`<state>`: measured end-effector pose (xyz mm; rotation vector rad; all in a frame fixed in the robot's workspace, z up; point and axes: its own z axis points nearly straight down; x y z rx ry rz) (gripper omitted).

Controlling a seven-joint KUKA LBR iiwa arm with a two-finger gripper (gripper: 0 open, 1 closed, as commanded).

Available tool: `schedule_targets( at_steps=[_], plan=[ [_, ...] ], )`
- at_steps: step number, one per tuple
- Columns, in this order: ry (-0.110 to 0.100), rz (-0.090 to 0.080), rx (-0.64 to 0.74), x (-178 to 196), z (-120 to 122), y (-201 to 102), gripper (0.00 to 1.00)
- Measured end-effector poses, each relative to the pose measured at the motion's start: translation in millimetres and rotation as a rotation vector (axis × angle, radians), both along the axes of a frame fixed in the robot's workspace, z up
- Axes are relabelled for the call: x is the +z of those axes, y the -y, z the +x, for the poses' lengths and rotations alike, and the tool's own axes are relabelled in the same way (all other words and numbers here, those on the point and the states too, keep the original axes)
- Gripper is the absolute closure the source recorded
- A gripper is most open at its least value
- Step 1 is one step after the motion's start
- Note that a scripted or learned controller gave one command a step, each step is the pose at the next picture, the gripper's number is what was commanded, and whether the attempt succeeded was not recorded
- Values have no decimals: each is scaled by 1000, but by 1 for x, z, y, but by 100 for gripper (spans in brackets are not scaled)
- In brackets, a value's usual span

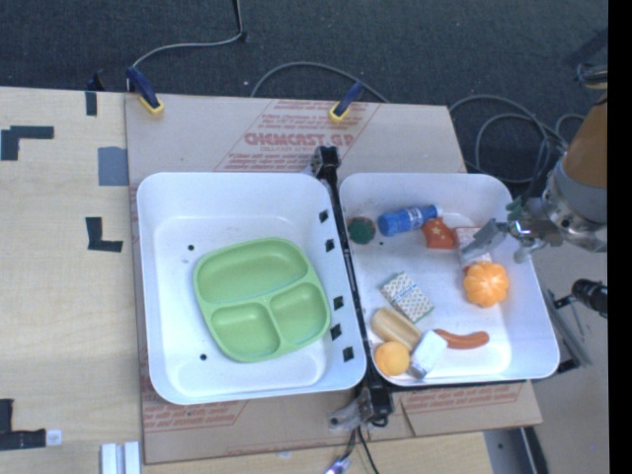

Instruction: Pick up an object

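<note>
claw (486, 243): over the right bin's far-right part, just above the orange in the view; grey fingers spread apart, nothing between them; released
arm (583, 181): grey with orange band, at the right bin's right rim
right bin (528, 358): white, shallow; touching the left bin along the centre seam
orange (486, 283): in the right bin, near its right wall; just beside the claw tips, contact not clear
blue bottle (406, 219): lying on its side at the right bin's far side, white cap toward the right
dark green ball (361, 230): right bin, just left of the blue bottle, near the centre seam
red item (440, 233): right bin, just right of the bottle, between bottle and claw; too small to identify
checkered packet (407, 295): right bin centre, tilted
bread roll (394, 326): right bin, just below the packet
small yellow-orange fruit (392, 358): right bin's near-left corner, touching the roll
white block (430, 352): right bin near wall, just right of the fruit
sausage (461, 340): right bin near wall, beside the white block
left bin (158, 294): white; holds a green divided plate (261, 298), three compartments
tabletop (54, 265): light wood, left of the bins; cardboard sheet (286, 136) under both bins, held by two yellow-blue clamps at its far edge
</note>
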<state>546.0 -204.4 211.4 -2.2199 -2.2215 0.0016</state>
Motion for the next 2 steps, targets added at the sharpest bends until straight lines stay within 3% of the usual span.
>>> schedule_targets(
  at_steps=[1, 2],
  plan=[
    [15, -5, 2, -120, 68, -10, 0],
    [7, -1, 3, -125, 107, -58, 0]
  ],
)
